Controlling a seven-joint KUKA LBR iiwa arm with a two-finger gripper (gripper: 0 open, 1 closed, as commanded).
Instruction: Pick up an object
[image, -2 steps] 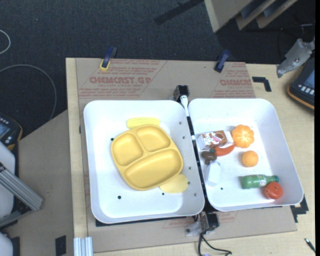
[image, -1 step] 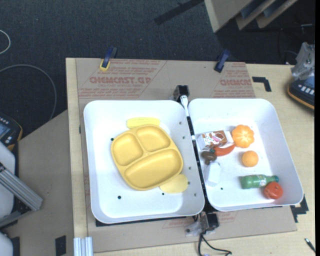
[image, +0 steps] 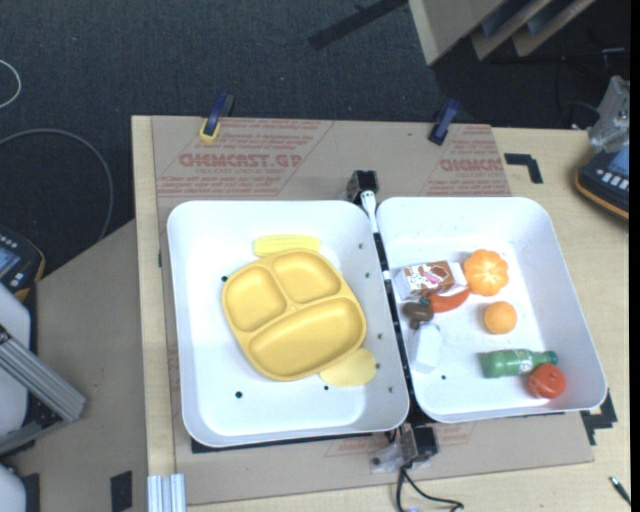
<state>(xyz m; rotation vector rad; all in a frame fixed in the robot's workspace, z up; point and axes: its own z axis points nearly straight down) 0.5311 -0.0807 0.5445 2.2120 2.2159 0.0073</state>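
The right bin (image: 560, 290) holds several small objects. An orange pumpkin-like fruit (image: 486, 272) lies near its middle, with a smaller orange ball (image: 499, 318) just below it. A white and brown packet (image: 428, 278) rests at the bin's left, beside a red chili (image: 448, 299) and a small brown piece (image: 416, 312). A green bottle (image: 511, 362) lies on its side near the front, touching a red tomato (image: 546, 381). A pale clear item (image: 428, 348) sits left of the bottle.
The left bin (image: 190, 300) carries a yellow three-compartment tray (image: 292, 313) with yellow flat pieces under it at the top (image: 285, 243) and lower right (image: 352, 371). Clamps (image: 212, 121) (image: 443, 122) hold the cardboard at the back.
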